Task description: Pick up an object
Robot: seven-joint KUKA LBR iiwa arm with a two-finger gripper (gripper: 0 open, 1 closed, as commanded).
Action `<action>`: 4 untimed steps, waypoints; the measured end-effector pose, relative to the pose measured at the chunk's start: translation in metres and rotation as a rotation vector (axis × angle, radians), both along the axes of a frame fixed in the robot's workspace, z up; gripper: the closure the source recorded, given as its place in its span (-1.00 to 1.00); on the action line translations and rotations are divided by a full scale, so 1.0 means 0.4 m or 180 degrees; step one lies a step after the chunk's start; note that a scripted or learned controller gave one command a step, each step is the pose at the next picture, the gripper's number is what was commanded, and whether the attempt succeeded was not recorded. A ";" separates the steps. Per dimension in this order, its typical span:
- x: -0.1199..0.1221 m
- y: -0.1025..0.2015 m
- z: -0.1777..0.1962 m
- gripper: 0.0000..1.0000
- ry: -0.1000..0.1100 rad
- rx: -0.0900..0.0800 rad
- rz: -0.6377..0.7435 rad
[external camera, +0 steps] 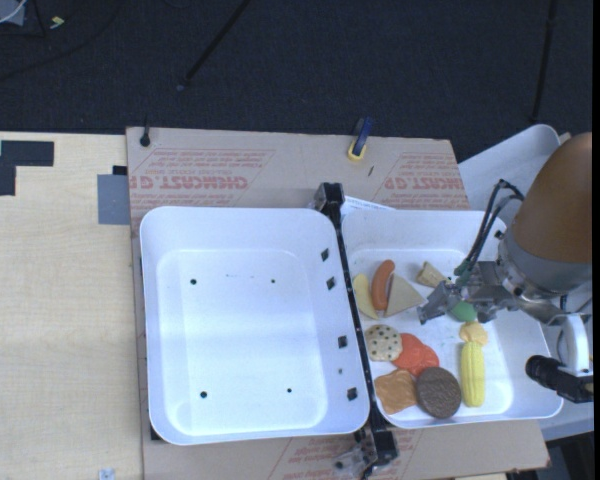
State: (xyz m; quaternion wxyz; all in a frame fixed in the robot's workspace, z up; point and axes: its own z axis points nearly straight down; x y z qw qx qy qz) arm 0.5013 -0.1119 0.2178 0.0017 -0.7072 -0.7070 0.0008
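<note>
Left bin open; right bin crowded, food items packed left.

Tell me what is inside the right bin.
The right bin holds toy food: a hot dog, cheese wedge, cookie, dark round patty, corn cob and other pieces. The hand hangs over the middle, covering whatever lies beneath it.

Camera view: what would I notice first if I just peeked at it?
Probably the heap of toy food in the right bin: a hot dog, a speckled cookie, a yellow corn cob and a dark round cookie. Next, the big grey and orange arm reaching in from the right, its hand low over the food.
</note>
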 end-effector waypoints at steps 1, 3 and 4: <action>-0.070 0.081 -0.283 -1.00 0.0020 0.0009 0.0008; 0.060 0.039 -0.326 -1.00 -0.0011 -0.0002 0.0008; 0.053 0.034 -0.303 1.00 0.0006 0.0004 -0.0016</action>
